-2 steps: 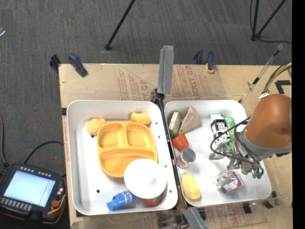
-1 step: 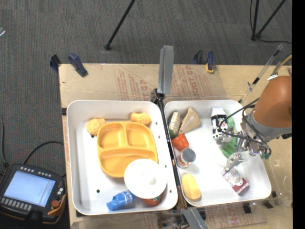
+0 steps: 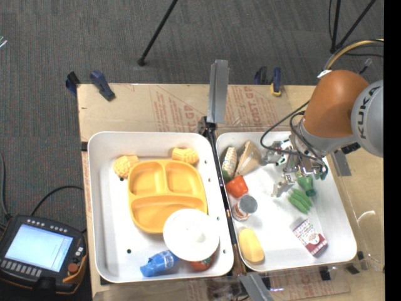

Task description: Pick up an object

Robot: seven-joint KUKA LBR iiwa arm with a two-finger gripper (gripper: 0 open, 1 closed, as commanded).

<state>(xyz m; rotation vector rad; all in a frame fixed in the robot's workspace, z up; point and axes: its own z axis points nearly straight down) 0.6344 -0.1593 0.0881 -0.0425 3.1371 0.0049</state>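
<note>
Right, the grey arm with its orange band [image 3: 335, 105] reaches in from the right and hangs over the right-hand shallow white bin [image 3: 341, 215]. Its two-finger gripper [image 3: 289, 182] sits low in the upper middle of that bin, amid cables and metal parts. Whether the fingers are spread or pressed together, I cannot tell from this angle, and nothing shows clearly between them.

Just beside the gripper, to its right and below, lies a green pea-pod toy [image 3: 302, 196], close enough that touching or not is hard to call. Further down, near the bin's lower right corner, rests a small red and white carton [image 3: 309, 236].

Along the bin's left side: a pale corn cob [image 3: 229, 160], a tan wedge-shaped piece [image 3: 249, 157], an orange-red pepper-like toy [image 3: 237, 185], a small grey-topped can [image 3: 244, 206] and a yellow oblong lemon-like toy [image 3: 251, 245].

Over in the left-hand white bin [image 3: 100, 193], a yellow divided plastic tray [image 3: 164, 190] holds the middle, a round white lid [image 3: 191, 234] overlapping its lower corner, two yellow corn pieces [image 3: 125, 165] above it, a blue crumpled item [image 3: 158, 263] at the bottom.
</note>
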